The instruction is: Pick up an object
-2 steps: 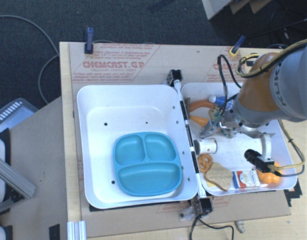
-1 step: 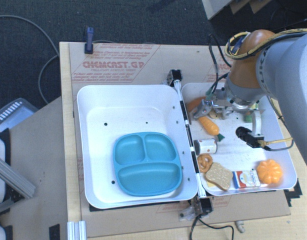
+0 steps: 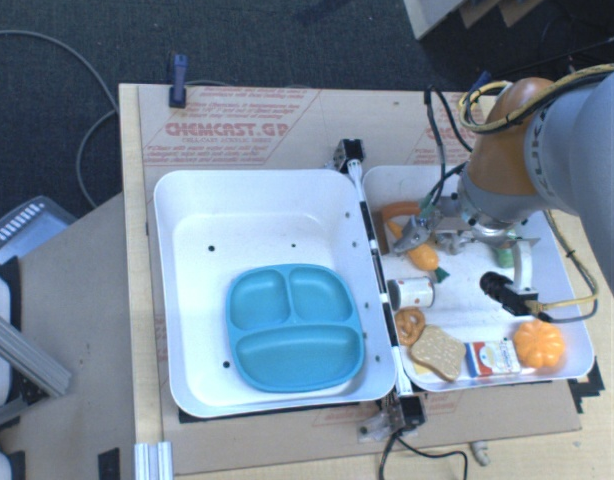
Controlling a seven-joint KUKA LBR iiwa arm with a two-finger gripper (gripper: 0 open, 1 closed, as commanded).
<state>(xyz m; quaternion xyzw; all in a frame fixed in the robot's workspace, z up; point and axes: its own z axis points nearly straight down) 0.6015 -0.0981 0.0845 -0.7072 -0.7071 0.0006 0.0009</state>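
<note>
**Desk and bins.** The desk [image 3: 237, 128] is topped with a pale sheet bearing red print. Two shallow white bins of smooth moulded plastic stand side by side on it. The left bin [image 3: 187, 198] holds a glossy blue plate [image 3: 295, 326], a rounded rectangle with three compartments, lying flat at lower centre.

**Right bin [image 3: 457, 308].**
- A short white cylinder [image 3: 412, 291] lies on its side by the dividing wall.
- Below it are a knotted brown pretzel [image 3: 409, 323] and a porous tan bread slice [image 3: 437, 353], close together.
- A flat printed carton [image 3: 492, 358] lies just beside a ribbed, pumpkin-shaped orange item [image 3: 539, 343] at lower right.

**Task item.** A small orange lump [image 3: 422, 259], rounded and matt, rests in the upper left part of the right bin, near the dividing wall.

**Arm.** The grey arm [image 3: 567, 138] with its orange band enters from the upper right. The metallic jaws sit directly above the lump. Whether they are parted or closed, or gripping it, cannot be told.
</note>
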